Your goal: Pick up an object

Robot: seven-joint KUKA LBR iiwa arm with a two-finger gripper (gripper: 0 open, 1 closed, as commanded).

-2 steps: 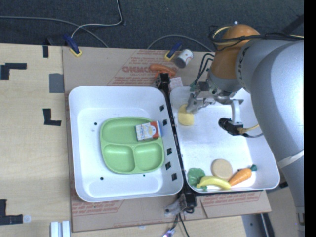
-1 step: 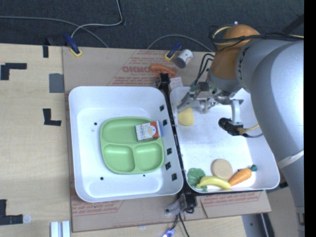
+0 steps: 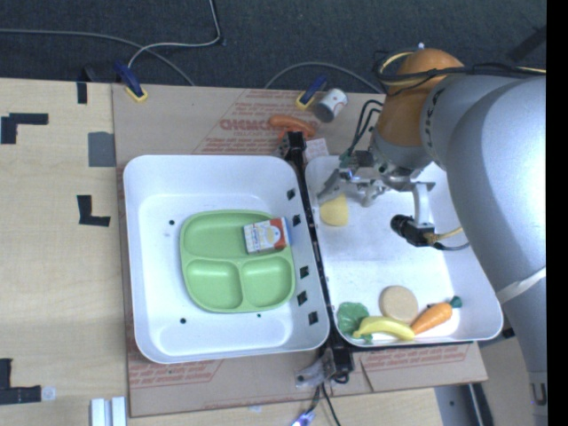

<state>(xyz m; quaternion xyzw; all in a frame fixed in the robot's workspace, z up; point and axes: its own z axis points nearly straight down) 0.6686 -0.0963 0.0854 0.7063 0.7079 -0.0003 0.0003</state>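
- Red mirrored printing on the tabletop cardboard (image 3: pixel 240 127), unreadable
- One small carton (image 3: pixel 264 235), label illegible, on one green divided plate (image 3: pixel 226 278), left bin (image 3: pixel 151 238)
- Right bin (image 3: pixel 373 247): one yellow lump (image 3: pixel 334 212) at far-left corner, under the claw (image 3: pixel 355 180); fingers' state unclear
- Near edge: one banana (image 3: pixel 386 328), carrot (image 3: pixel 430 317), broccoli (image 3: pixel 351 314), round biscuit (image 3: pixel 398 303)

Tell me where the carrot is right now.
The carrot lies in the right bin's near right corner in the camera view, beside the banana and the round beige cookie.
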